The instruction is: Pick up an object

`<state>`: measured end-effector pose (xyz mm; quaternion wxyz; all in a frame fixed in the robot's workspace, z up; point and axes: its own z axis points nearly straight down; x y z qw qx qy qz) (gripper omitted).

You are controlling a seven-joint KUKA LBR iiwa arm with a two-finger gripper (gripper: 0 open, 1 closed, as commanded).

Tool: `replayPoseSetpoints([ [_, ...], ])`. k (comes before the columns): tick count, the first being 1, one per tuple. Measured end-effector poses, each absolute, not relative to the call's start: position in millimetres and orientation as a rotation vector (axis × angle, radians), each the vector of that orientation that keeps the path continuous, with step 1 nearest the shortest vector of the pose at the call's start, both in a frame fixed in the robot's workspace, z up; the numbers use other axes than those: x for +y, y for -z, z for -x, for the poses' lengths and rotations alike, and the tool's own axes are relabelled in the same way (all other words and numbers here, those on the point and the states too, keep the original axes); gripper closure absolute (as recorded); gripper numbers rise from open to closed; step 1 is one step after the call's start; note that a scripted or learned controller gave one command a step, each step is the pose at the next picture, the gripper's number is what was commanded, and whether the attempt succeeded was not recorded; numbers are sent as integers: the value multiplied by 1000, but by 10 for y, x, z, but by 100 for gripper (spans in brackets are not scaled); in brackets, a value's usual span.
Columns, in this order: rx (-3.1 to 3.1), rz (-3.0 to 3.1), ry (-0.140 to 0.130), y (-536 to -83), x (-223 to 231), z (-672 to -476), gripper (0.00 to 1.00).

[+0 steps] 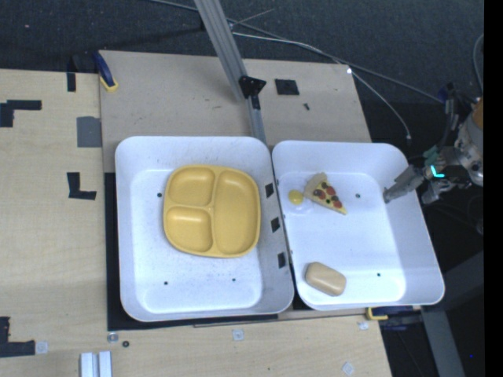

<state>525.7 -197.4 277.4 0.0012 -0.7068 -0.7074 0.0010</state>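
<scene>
Fingers (395,188): we can't tell apart or together. We see one grey prong pointing left-down over the right rim of the right bin (355,149), nothing between or on it. The gripper (402,185) sits at the right edge of the view, with a small teal light just behind the prong on the wrist.

Candidate objects, all in the right bin, all clear of the fingers:
- Pizza slice toy (324,192): left of the fingertip, at about the same height in the view, lying flat, its tip pointing right-down. It's the nearest object to the fingers, but not touching.
- Small yellow piece (295,197): just beyond the pizza slice, further left, close to the bin's left wall.
- Tan oval block (325,279): well below-left of the fingers, near the bin's front edge.

Further left, past the divider, we see the left bin (141,289) holding a yellow sectioned plate (212,210), three compartments, upright, well apart from the gripper.

Beyond that: a grey pole (222,38) crossing the wooden bench (47,210) from the top down to the joint between the bins, and thin cables (377,93) trailing across the top right.
</scene>
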Motion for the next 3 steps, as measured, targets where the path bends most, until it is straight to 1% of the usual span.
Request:
replayPoseSetpoints([
  [1, -2222, 2220, -2, -2780, -1975, -5261, 0],
  [3, -2218, 2217, -6, -1831, -1908, -5107, 0],
])
